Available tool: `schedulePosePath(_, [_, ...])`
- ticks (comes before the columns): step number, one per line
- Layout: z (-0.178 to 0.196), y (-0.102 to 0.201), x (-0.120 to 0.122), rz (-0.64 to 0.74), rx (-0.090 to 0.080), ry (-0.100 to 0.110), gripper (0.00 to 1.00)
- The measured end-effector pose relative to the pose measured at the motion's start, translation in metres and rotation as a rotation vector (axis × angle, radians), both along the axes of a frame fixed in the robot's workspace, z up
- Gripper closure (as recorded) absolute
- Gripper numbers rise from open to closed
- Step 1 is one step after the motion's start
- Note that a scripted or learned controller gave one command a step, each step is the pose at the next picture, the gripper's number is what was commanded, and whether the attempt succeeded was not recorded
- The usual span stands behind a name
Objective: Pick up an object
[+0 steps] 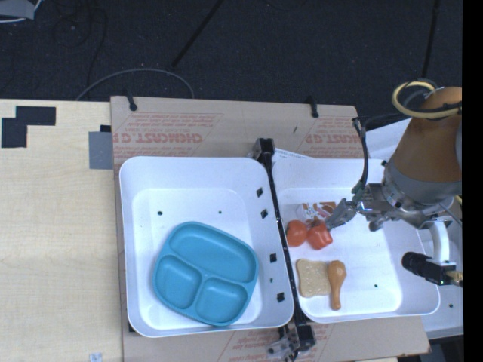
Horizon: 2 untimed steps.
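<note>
The gripper (332,219) reaches in low over the right bin (392,296), its dark fingertips right at the upper edge of a pair of red toy pieces (309,234), a rounder tomato-like one on the left and a blockier one touching it on the right. Whether the fingers are spread or pinched on anything I cannot tell; they are too small and dark against the clutter, and nothing clearly sits between them, so I would not count anything as held.

To do the pick well, the tips should straddle just one red piece, probably the blockier one nearest them, and come down square before closing, since the two pieces touch and a slanted squeeze could shove both aside.

Just behind the red pieces lies a small printed packet (317,208), near enough to be snagged. Toward the front of the bin a slice of toy bread (311,277) lies flat with a tan drumstick (336,281) beside it, touching its edge. The divider between the bins (273,225) runs close on the left, leaving little room on that side. The left bin (151,179) holds a blue compartment plate (204,274), well apart from the work
</note>
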State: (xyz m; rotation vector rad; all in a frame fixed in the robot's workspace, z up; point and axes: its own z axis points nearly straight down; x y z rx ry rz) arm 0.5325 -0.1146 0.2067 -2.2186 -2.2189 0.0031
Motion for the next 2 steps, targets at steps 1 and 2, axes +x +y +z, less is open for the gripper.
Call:
schedulePosePath(1, [-0.06, 0.008, -0.003, 0.0, 0.001, 0.002, 0.0])
schedulePosePath(2, [-0.113, 0.009, -0.004, 0.0, 0.001, 0.003, 0.0])
